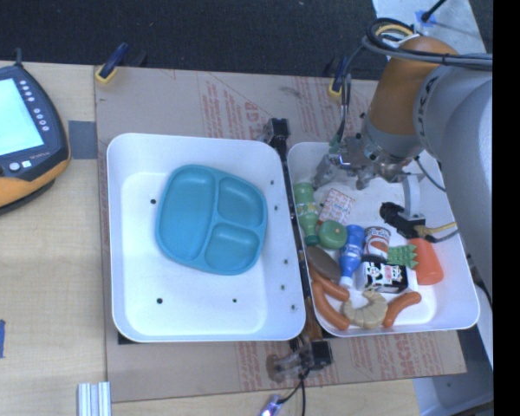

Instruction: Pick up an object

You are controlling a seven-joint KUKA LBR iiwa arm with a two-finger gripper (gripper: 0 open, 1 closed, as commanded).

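We see the bench (43, 267) carrying two shallow white bins side by side on a brown cardboard sheet (234, 107). The left bin (130, 232) holds a blue divided plate (212, 219), lying flat near its middle.

The right bin (455, 297) holds a crowded heap of small things. Along its left wall we note green toy pieces (308, 208) and a round green piece (334, 234). A blue and white tube (351, 254) lies slantwise at the middle of the heap, with a small can (378, 241) just beside it and a black and white carton (383, 276) below. Toy sausages (329, 306) lie at the near edge, another sausage (403, 306) to their right. An orange carrot toy (427, 263) with a green top sits toward the right wall. A white printed packet (336, 204) lies at the far end of the heap.

The arm (433, 102) reaches in from the right; the tool (357, 170) hangs over the far end of the right bin, near the printed packet. We cannot tell how the tool is set, and we see nothing held in it.

A tablet in an orange case (17, 141) rests at the bench's left edge.
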